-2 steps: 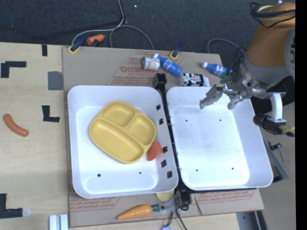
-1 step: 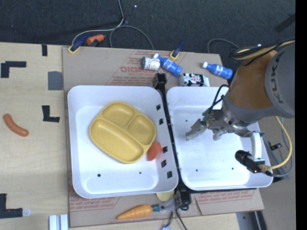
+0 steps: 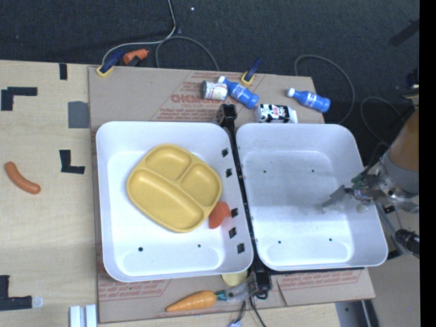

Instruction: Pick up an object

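Observation:
In the left bin (image 3: 116, 251) lies a yellow divided plate (image 3: 174, 186), with a small orange-red piece (image 3: 219, 215) touching its lower right edge. My gripper (image 3: 340, 195) hangs over the right side of the right bin (image 3: 300, 251), close to its right wall. It is open, one grey finger (image 3: 330, 204) slanting left towards the bin floor, and nothing sits between the fingers. The gripper is far from the plate and the orange-red piece.
Off the bins, on the cardboard: two blue bottles (image 3: 242, 94) (image 3: 310, 100), a small white jar (image 3: 214, 89) and a black-and-white carton (image 3: 276, 113) at the back, a carrot (image 3: 194, 300) at the front. A sausage (image 3: 22, 178) lies far left. Cables run behind.

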Motion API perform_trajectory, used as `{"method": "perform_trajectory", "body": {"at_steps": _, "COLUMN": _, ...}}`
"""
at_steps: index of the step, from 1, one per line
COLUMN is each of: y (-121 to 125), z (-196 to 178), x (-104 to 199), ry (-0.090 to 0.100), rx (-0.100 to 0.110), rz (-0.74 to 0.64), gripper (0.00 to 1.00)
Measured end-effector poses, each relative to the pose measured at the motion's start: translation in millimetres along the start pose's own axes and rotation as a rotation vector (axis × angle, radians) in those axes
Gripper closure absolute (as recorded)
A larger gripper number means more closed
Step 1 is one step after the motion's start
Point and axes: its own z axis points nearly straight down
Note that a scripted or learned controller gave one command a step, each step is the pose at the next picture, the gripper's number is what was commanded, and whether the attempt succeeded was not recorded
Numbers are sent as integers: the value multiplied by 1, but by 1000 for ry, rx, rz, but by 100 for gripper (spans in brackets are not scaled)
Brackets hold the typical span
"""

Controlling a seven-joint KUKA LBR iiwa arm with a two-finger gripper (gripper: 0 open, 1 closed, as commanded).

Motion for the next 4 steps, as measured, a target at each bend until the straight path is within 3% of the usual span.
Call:
{"method": "perform_trajectory", "body": {"at_steps": 1, "y": -16, "z": 65, "x": 94, "ry": 2, "rx": -8, "rz": -17, "gripper": 0}}
{"method": "perform_trajectory", "body": {"at_steps": 2, "y": 38, "z": -30, "x": 2, "ry": -2, "rx": -17, "rz": -11, "gripper": 0}}
{"method": "perform_trajectory", "body": {"at_steps": 3, "y": -16, "z": 65, "x": 46, "ry": 2, "rx": -10, "rz": -14, "gripper": 0}}
{"method": "perform_trajectory", "body": {"at_steps": 4, "y": 56, "z": 24, "x": 115, "ry": 7, "rx": -11, "rz": -23, "gripper": 0}}
